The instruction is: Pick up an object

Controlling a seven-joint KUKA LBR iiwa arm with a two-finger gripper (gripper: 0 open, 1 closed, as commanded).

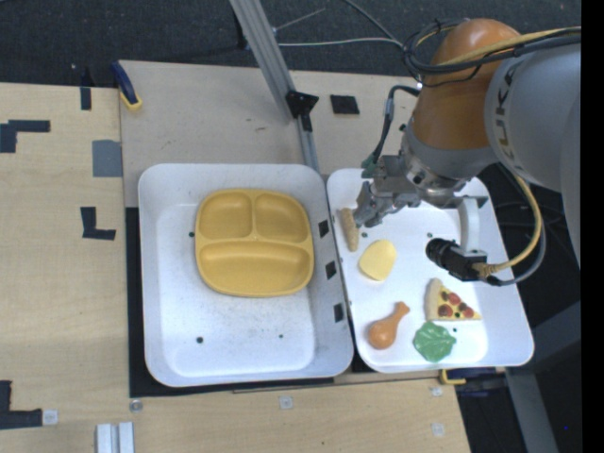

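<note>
Hovering over the right bin, gripper low at its far left side.

Lying nearest the camera: green leafy piece, chicken drumstick just beside it to the left, pizza slice slightly farther back. Sitting mid-bin: pale yellow chip-like piece, smooth and rounded, just below the fingertips and apart from them. Resting against the bin's left wall: tan bread-like stick, standing on its long axis, just left of the fingertips, contact not determinable. Showing dark fingers pointing down-left, spread not discernible, nothing visibly between them. Sitting in the left bin: yellow divided tray, three compartments showing. Arching in from the right beyond: grey arm with orange band.
</note>
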